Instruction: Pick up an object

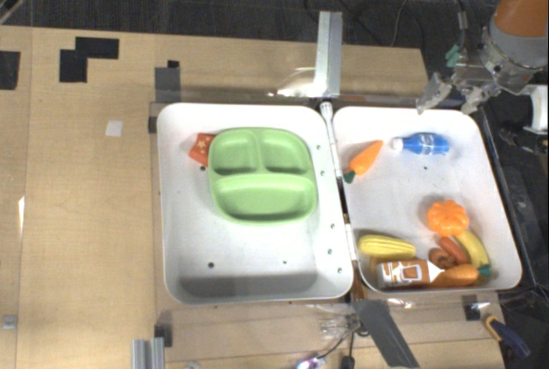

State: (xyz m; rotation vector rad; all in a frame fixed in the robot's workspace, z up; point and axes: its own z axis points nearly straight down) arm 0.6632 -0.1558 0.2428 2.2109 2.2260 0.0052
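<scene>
Nearest: grey bracket [383, 337] at the front of the counter [77, 187], just below the seam between 2 white bins.

Far left: black patches [86, 57] on the counter top, well apart from the bins.

Left bin [176, 273]: green plate [260, 172] with 3 compartments, lying flat in the far half. Red piece [201, 149] touching the plate's left edge, partly tucked under it.

Between the bins, at the back: upright metal post [329, 50].

Right bin [493, 187], holding every loose toy:
- carrot [366, 157] near the left wall, tilted, tip toward the far right
- blue bottle [425, 144] lying on its side just right of the carrot, cap toward the carrot
- corn [384, 246] at the front left, lying flat
- brown bottle [407, 273] on its side, just in front of the corn, against the front wall
- orange pumpkin [447, 217] on the right side
- banana [472, 247] just in front of the pumpkin, packed with a small brown piece [443, 257] and an orange piece [459, 275] in the front right corner

Far right: end effector [449, 97] over the right bin's back rim, beyond the blue bottle, fingers spread, nothing between them, clear of every toy. Orange band [523, 3] above it.
</scene>
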